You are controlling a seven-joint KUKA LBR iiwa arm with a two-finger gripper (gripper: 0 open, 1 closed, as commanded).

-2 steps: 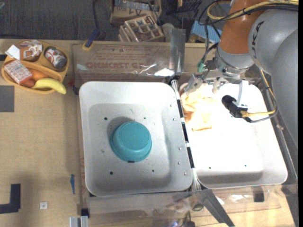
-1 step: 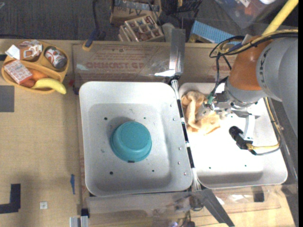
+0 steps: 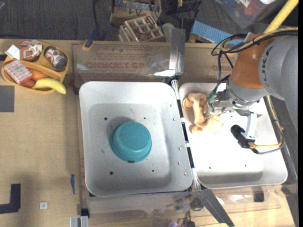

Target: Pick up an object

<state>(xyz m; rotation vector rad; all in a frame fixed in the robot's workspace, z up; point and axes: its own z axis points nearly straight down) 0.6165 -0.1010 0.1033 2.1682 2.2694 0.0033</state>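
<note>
— What carries everything?

— A tan bench [image 3: 38, 145], seen from above at a slant. Two shallow white bins sit on it side by side, their inner rims touching.

— And beyond the bins?

— The left bin [image 3: 90, 98] is the larger of the two; the right bin [image 3: 279, 174] lies beside it. Behind both, along the far edge, a flat cardboard piece [image 3: 118, 63] with red lettering rests on the bench, partly under clear plastic. At the far left corner stands an orange tray [image 3: 14, 79] with a banana [image 3: 51, 84] at its front edge and small packets in it. A black patch [image 3: 6, 99] marks the left edge.
</note>
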